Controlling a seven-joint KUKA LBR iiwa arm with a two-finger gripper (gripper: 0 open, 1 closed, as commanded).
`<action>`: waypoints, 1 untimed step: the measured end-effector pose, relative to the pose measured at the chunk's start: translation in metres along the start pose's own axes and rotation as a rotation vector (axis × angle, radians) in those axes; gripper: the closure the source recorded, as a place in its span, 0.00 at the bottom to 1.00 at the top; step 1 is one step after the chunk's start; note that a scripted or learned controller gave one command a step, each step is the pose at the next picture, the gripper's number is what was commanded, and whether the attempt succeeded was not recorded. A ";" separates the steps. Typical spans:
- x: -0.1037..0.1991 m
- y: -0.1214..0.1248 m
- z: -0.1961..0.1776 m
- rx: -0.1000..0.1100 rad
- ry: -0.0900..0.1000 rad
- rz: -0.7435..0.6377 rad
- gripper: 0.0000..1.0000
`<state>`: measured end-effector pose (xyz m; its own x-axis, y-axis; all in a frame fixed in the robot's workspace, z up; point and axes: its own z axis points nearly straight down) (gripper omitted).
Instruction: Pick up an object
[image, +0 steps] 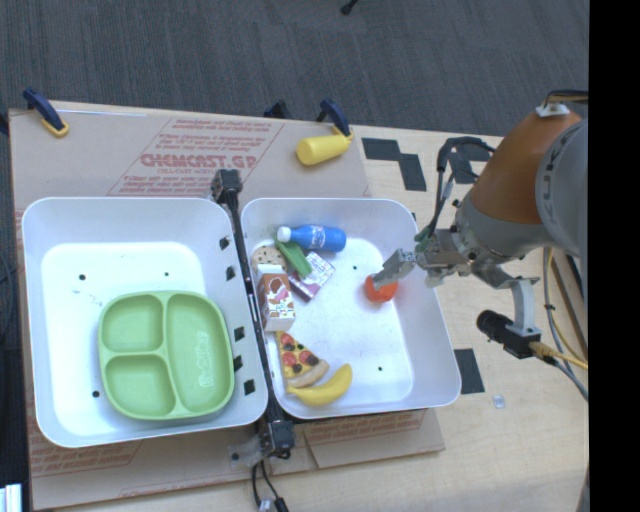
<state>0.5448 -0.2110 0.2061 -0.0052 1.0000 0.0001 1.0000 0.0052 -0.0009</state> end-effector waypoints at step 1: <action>0.052 -0.019 0.112 0.004 0.001 -0.002 0.00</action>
